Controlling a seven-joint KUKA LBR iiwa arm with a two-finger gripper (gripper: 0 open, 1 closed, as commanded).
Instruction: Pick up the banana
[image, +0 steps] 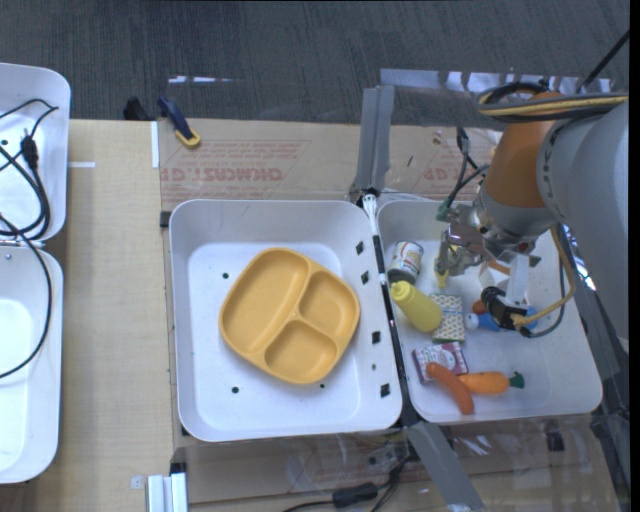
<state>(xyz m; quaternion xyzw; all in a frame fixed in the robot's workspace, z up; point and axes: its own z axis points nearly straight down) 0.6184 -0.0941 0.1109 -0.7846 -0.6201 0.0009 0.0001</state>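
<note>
**Arm hangs over right bin, banana not clearly in sight**

Seen from above, the grey arm (575, 150) with its orange band reaches in from the right and hangs over the right bin (585, 395). Its gripper (450, 262) points down near the bin's back left corner, just beside a small can (404, 262); whether its fingers are parted or closed, and whether anything sits between them, cannot be told at this angle. A yellow bottle (416, 305) lies tilted just in front of the can. No banana can be picked out with certainty among the clutter. A carrot (482, 381) and a reddish sausage-shaped toy (451, 388) lie near the bin's front, next to a small packet (441, 355). The left bin (190, 330) holds a yellow divided plate (289, 315), lying flat near its middle. A blue-handled tool (178, 123) rests on the bench behind the bins.
</note>
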